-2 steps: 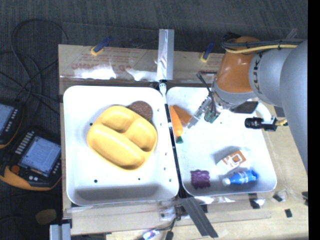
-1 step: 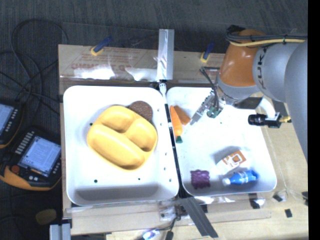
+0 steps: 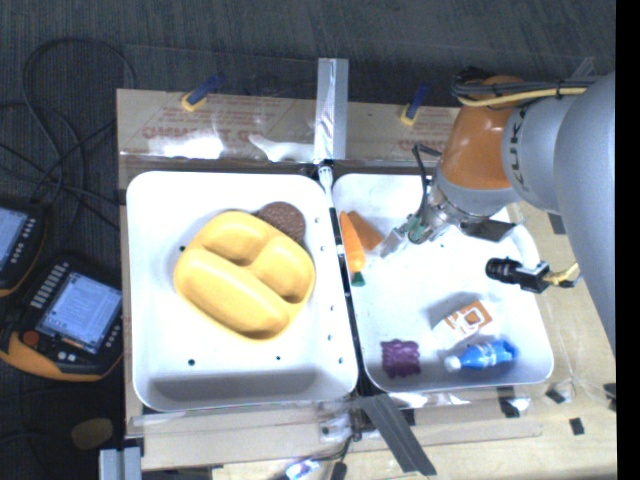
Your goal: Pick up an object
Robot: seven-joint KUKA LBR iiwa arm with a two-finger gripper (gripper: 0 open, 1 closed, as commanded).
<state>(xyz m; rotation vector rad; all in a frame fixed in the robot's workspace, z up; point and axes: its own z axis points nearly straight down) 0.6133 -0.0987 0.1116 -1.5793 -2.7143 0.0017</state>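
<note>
My gripper (image 3: 400, 238) hangs low over the back left part of the right bin (image 3: 520, 368), its tip just right of an orange carrot-shaped toy (image 3: 352, 243) with a green end that lies along the bin's left wall. Nothing shows between gripper and toy that tells me of contact. Toward the front of the same bin lie a purple lump (image 3: 401, 356), a blue bottle (image 3: 482, 354) on its side and a small orange-and-white box (image 3: 464, 317). The left bin (image 3: 150, 368) holds a large yellow puffy object (image 3: 243, 273) with a brown disc (image 3: 282, 217) behind it.
A raised divider (image 3: 343, 298) separates the two bins. The arm's grey body and orange band (image 3: 480, 153) lean over the right bin's back right corner. Cables and a handheld pendant (image 3: 70, 313) lie on the floor at far left.
</note>
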